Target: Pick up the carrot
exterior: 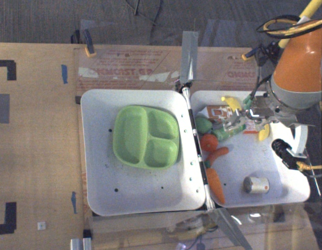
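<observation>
The carrot (pixel 215 185) is orange and tapered. It lies along the left wall of the right bin (pixel 286 191), near the front corner. My gripper (pixel 235 122) hangs over the back middle of that bin, well behind the carrot and apart from it, above a cluster of small items. The orange-banded arm (pixel 299 69) comes in from the right behind it.
A green divided plate (pixel 146 137) sits in the left bin (pixel 98 191). The right bin also holds a red tomato (pixel 208 142), a red pepper (pixel 219 153), a green piece (pixel 203 124), yellow pieces (pixel 232 103), a small box (pixel 217 112) and a metal can (pixel 256 185).
</observation>
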`<state>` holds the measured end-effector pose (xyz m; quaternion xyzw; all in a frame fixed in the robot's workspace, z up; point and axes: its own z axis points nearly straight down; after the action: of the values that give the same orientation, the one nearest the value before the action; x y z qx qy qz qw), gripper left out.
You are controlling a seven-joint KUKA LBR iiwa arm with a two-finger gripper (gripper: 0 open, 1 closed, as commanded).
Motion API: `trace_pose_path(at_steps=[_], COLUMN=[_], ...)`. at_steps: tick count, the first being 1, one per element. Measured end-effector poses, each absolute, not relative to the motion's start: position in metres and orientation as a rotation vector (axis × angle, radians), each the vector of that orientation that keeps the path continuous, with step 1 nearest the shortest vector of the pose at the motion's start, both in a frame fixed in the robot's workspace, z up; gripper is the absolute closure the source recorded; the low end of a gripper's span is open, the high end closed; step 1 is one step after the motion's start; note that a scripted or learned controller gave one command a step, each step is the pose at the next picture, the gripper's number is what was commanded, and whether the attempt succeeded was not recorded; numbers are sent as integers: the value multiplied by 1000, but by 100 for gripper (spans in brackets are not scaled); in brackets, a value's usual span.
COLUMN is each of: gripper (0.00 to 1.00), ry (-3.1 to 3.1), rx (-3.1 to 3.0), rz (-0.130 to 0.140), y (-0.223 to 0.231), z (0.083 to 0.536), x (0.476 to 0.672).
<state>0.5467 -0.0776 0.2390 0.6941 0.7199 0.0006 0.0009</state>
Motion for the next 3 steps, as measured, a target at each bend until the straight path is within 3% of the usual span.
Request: trace_pose_path(at_steps=[1,2,3], gripper=[0,0,100], ry=[2658,2666,2661], rx=[1680,1658,1660], rz=[0,2,5], y=[-21,18,17], z=[184,185,195], x=[479,501,502])
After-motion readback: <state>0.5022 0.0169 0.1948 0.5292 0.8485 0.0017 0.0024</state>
